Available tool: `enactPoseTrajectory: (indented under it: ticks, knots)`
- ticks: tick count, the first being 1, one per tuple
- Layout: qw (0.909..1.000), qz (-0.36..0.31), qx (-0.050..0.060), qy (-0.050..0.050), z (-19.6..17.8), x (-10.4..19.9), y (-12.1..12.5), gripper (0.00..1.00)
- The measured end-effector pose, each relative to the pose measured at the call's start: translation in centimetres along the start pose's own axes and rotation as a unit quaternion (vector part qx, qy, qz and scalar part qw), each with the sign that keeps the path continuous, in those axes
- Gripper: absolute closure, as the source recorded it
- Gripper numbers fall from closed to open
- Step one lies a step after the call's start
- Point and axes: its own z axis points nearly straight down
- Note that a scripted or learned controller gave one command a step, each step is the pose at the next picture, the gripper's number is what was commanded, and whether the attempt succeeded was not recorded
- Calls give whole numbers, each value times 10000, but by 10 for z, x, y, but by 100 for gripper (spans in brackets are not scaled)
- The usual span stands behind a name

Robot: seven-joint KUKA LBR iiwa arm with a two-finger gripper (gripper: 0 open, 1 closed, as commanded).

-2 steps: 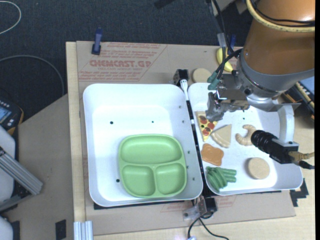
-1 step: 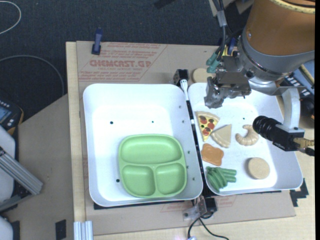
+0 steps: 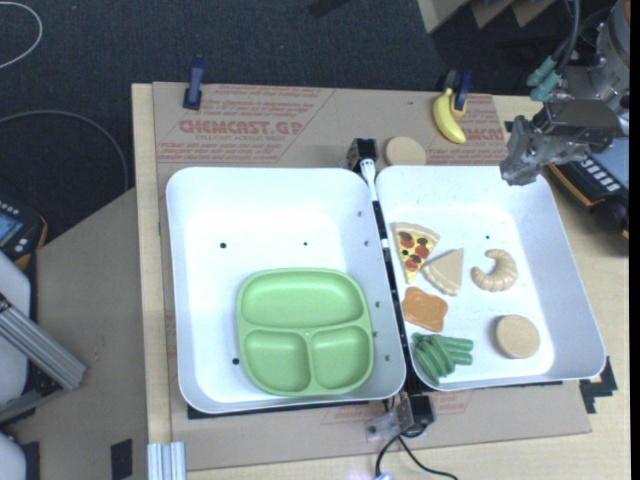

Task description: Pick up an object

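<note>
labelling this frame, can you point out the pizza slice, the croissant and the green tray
pizza slice [image 3: 413, 248], camera view, middle of the topping.
croissant [image 3: 495, 271], camera view, middle of its curved body.
green tray [image 3: 300, 310], camera view, floor of its large upper compartment.

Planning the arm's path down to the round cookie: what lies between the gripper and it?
In the camera view, bare white bin floor separates the gripper from the round cookie; the croissant sits just left of that line.

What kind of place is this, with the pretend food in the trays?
Probably a robot lab or workshop. A robot gripper hangs over a white bin of toy food like a croissant, the bins sit on a clamped cardboard sheet, and cables run across the floor.
</note>
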Motion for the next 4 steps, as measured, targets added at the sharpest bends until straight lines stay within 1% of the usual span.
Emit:
enactPoseTrajectory:
  ticks: [1,2,3,4]
  knots:
    - [9999,-61,92,5,69,54,-2,100]
    - [10000,-52,73,5,107,95,-2,100]
    - [10000,-18,23,7,69,62,-1,100]
    - [10000,-33,27,9,60,64,-1,100]
